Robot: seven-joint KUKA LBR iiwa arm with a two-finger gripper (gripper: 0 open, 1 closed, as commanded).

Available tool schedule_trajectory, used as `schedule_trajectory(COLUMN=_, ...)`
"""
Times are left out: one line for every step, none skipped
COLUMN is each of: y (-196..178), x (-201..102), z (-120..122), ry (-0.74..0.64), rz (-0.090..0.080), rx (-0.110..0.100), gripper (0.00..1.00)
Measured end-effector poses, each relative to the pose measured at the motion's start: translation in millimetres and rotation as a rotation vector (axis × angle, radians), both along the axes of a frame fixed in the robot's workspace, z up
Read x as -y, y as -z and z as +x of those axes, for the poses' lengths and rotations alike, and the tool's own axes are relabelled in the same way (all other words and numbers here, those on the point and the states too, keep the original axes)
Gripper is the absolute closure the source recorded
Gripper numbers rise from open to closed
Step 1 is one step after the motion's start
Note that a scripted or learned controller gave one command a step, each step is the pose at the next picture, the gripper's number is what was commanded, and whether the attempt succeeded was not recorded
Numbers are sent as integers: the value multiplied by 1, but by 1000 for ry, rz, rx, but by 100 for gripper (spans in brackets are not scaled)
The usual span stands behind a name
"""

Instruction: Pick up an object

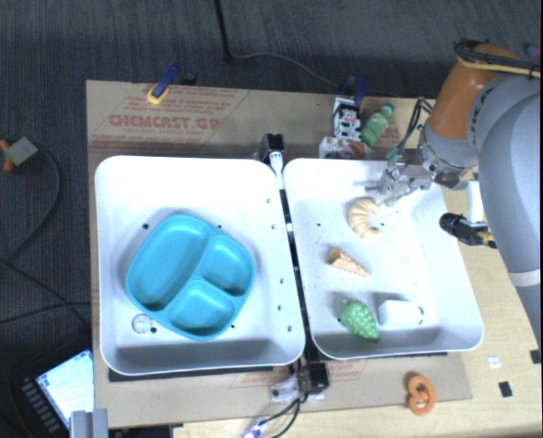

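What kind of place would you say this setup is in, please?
Probably a robotics lab bench for grasping trials: a grey arm reaches over two white bins, toy food such as a croissant inside, cables on carpet.

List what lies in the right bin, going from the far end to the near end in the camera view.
gripper → croissant → ice-cream cone → white object and green grape bunch, side by side at the near end.
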State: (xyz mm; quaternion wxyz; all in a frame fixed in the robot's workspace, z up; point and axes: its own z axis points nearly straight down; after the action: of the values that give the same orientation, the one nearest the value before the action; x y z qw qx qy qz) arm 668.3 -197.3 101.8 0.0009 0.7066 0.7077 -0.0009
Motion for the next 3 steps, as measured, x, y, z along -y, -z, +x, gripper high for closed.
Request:
schedule_trajectory(y=-99, x=2, z=0, ry=0, rz=0, rx=2, gripper=100)
schedule_trajectory(y=-151, x=25, z=-105, ry=2, rz=0, rx=1, gripper=100)
schedule_trajectory(y=-131, x=-12, z=-122, ry=1, rz=2, rx=-1, gripper=100)
